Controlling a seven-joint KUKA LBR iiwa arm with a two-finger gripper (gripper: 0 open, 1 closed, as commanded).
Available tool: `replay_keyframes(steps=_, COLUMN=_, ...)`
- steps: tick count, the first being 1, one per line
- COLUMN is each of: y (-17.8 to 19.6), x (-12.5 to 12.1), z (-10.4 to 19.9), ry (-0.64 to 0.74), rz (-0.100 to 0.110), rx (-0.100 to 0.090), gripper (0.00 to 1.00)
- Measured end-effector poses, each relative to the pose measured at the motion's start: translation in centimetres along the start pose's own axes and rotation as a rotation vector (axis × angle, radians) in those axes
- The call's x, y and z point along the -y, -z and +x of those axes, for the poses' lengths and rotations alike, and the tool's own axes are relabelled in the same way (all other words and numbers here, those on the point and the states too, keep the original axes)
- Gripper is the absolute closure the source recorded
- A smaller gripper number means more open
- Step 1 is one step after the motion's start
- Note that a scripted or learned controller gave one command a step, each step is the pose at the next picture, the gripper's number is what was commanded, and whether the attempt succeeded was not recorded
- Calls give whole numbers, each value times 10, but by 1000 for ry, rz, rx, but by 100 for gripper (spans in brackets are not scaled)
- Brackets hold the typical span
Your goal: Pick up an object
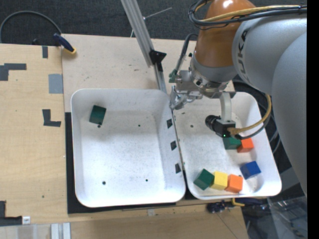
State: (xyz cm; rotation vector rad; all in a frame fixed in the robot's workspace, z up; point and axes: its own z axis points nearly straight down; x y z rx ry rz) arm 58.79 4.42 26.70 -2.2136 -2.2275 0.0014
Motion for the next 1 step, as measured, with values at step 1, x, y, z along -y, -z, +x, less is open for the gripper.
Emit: replay_keyframes(steps=1, y=-1, x=-20, z=47, ry=-1, rz=-1, rx=0, gripper=100)
